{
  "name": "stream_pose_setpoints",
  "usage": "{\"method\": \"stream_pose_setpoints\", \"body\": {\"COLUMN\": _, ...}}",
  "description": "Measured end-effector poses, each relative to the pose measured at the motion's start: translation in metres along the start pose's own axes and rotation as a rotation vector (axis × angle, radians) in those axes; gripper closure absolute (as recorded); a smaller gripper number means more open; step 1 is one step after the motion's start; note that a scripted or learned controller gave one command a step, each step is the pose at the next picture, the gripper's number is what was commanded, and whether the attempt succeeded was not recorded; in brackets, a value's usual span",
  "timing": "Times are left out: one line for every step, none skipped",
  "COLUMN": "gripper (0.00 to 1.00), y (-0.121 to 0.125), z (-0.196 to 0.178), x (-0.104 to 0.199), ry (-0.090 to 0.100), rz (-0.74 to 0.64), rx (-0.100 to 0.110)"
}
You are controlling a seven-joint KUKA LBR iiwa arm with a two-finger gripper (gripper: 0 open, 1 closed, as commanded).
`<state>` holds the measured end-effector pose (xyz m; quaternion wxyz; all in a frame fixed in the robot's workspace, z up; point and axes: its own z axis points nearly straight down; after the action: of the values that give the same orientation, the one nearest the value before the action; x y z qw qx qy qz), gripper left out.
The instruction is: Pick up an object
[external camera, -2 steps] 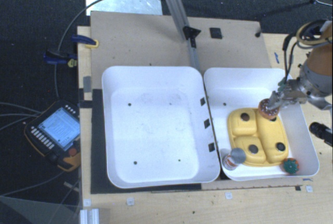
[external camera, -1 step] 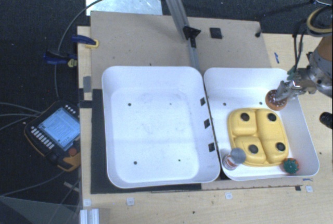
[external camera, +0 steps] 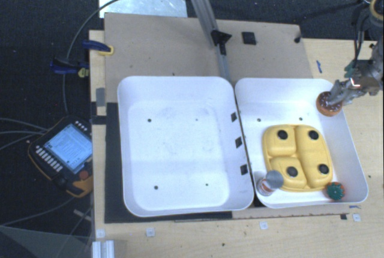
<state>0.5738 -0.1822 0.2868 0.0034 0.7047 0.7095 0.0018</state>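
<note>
My gripper (external camera: 339, 95) reaches in from the right and hangs over the far right corner of the right bin (external camera: 282, 95). Its tip is directly over a small brown round object (external camera: 327, 106) by the bin's right wall, and it hides part of that object. A large yellow four-lobed object (external camera: 298, 156) lies in the middle of the right bin. A small grey-topped can (external camera: 269, 182) stands at the near left corner. At the near right corner sits a small green and red ball (external camera: 335, 191).
The left bin (external camera: 177, 143) sits beside the right one, and black clips (external camera: 238, 141) mark the shared edge. A slanted metal pole (external camera: 201, 2) rises behind the bins. A handheld control pendant (external camera: 65, 152) lies to the left of the bench.
</note>
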Motion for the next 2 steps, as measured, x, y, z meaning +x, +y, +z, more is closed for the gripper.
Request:
{"method": "stream_pose_setpoints", "body": {"gripper": 1.00, "y": -0.001, "z": 0.010, "x": 0.046, "ry": 0.003, "rz": -0.002, "rx": 0.006}}
{"method": "stream_pose_setpoints", "body": {"gripper": 1.00, "y": -0.017, "z": 0.009, "x": 0.093, "ry": 0.004, "rz": -0.002, "rx": 0.006}}
